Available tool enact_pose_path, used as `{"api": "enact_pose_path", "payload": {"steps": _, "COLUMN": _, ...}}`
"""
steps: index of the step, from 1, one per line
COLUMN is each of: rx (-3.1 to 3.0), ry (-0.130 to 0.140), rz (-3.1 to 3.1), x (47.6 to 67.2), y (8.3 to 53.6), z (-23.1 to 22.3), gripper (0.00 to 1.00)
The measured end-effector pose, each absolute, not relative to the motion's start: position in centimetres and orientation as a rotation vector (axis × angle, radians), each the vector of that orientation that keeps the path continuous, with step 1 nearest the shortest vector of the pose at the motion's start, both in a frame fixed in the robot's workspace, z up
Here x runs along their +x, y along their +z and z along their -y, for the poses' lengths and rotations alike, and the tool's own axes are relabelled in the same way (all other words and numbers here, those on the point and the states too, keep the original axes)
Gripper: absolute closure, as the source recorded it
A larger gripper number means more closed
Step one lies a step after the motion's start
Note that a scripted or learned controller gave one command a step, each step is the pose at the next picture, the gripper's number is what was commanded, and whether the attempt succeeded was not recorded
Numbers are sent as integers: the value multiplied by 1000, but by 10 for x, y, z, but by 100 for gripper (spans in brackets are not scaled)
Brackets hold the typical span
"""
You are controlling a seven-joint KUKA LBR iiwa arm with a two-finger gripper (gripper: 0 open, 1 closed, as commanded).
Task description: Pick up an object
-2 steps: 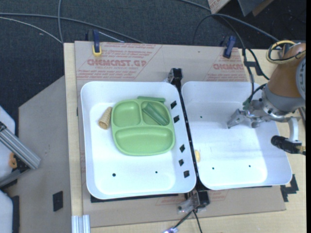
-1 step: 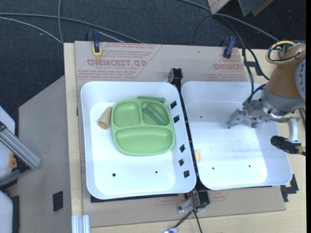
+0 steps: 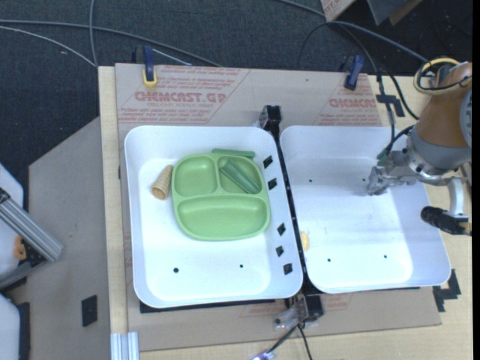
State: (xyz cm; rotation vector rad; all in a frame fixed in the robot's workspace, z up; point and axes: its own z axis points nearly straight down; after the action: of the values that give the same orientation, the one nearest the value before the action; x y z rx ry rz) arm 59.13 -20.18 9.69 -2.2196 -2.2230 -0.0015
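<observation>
My gripper (image 3: 376,184) hangs low over the right bin (image 3: 352,268), near its far-right side. I see nothing held in it, and how wide it stands I cannot tell from this angle. The floor of this bin under me looks bare — only a small yellow scrap (image 3: 304,240) sits at its left wall.

The pickable things are all in the left bin (image 3: 202,283), taken here against the green tray (image 3: 220,197) at its middle:
- a tan cone (image 3: 161,182), just beside the tray's left edge, lying on the white floor;
- a green pod-like piece (image 3: 241,175) in the tray's upper-right compartment.

The cone looks the better target — it lies free on flat floor, clear of the tray's lip. To do this well I should cross the divider (image 3: 281,201) high, centre over the cone's thicker end, turn my wrist so I close across its width, and descend straight.
</observation>
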Motion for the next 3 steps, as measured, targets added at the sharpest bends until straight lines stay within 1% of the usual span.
{"api": "enact_pose_path", "payload": {"steps": 1, "rx": -2223, "ry": -4, "rz": 2227, "x": 597, "y": 142, "z": 198, "gripper": 100}}
{"api": "enact_pose_path", "payload": {"steps": 2, "rx": -2223, "ry": -5, "rz": 2228, "x": 593, "y": 199, "z": 190, "gripper": 100}}
{"api": "enact_pose_path", "payload": {"steps": 3, "rx": -2223, "ry": -6, "rz": 2228, "x": 600, "y": 251, "z": 181, "gripper": 100}}
